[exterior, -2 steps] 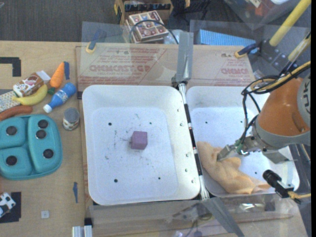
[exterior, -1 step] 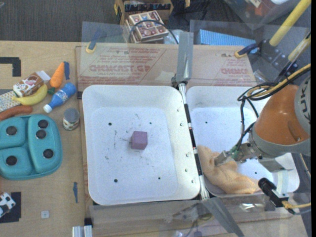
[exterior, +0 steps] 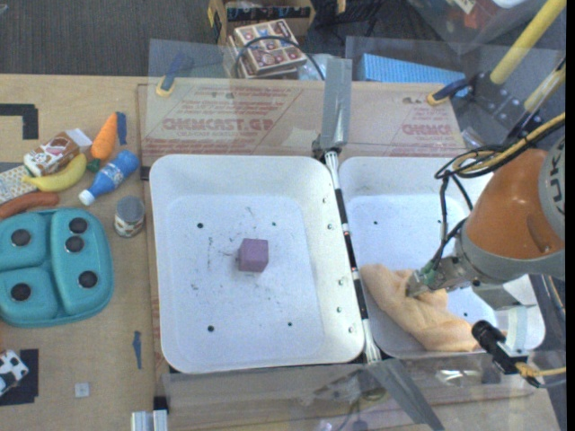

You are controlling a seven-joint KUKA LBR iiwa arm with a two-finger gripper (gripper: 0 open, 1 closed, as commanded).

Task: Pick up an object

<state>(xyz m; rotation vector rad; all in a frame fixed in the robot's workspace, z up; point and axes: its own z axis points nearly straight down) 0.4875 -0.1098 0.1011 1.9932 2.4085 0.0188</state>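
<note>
Two shallow white bins are set side by side; the gripper (exterior: 422, 283) is pressed onto the crumpled orange-tan cloth (exterior: 420, 309) in the right bin (exterior: 395, 214), presumably for a grasp; its state cannot be told

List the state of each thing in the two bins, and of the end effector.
Purple block: lying alone near the middle of the left bin, untouched.
Yellow cloth: crumpled in the right bin, against its near left corner.
End effector: down at the cloth's upper edge; whether it grips the cloth cannot be told.
</note>
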